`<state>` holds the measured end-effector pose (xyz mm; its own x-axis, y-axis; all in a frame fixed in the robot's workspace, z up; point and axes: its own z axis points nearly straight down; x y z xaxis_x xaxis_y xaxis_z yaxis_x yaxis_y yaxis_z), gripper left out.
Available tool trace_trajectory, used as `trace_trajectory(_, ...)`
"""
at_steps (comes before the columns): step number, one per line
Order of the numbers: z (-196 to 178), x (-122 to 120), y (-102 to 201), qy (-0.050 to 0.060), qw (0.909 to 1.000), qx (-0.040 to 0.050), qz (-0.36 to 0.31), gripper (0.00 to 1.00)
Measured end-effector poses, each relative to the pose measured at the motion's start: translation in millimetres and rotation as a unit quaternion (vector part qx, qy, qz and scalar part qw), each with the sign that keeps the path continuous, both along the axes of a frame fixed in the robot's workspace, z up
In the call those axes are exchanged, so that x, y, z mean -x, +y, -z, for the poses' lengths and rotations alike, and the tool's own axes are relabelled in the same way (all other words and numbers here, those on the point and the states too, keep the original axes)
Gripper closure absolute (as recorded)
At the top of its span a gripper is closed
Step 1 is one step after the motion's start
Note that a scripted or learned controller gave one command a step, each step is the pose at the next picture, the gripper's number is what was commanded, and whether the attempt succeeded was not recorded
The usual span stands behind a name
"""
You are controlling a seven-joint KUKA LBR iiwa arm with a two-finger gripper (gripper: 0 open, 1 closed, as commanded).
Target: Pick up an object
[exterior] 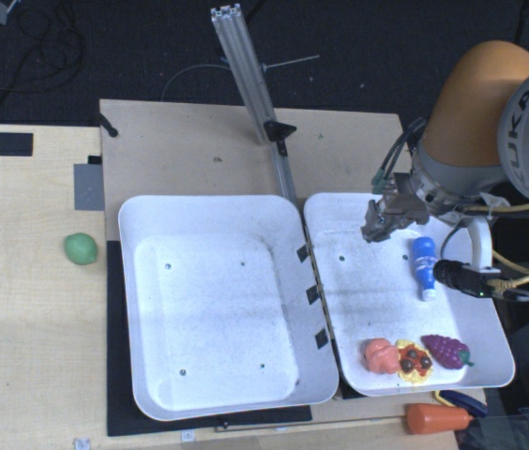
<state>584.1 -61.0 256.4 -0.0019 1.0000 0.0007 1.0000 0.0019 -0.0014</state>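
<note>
Bottle [423, 267], small, blue and white, lies on its side in the right bin [358, 279], just below and right of the tool [377, 230]; whether the tool is clenched or released I cannot tell. It looks light, stiff and smooth, likely to roll, so a grip across its blue middle seems safest.

I count two bins: left bin [143, 251], right bin [358, 279]. One blue bottle [423, 266], one grape bunch [445, 350], one peach [380, 355], one green ball [82, 248], one carrot [436, 418].
</note>
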Motion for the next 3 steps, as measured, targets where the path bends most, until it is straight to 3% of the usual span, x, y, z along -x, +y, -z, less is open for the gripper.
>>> trace_trajectory(3,20,53,131,0.000,1.0000,0.0001,0.000,1.00)
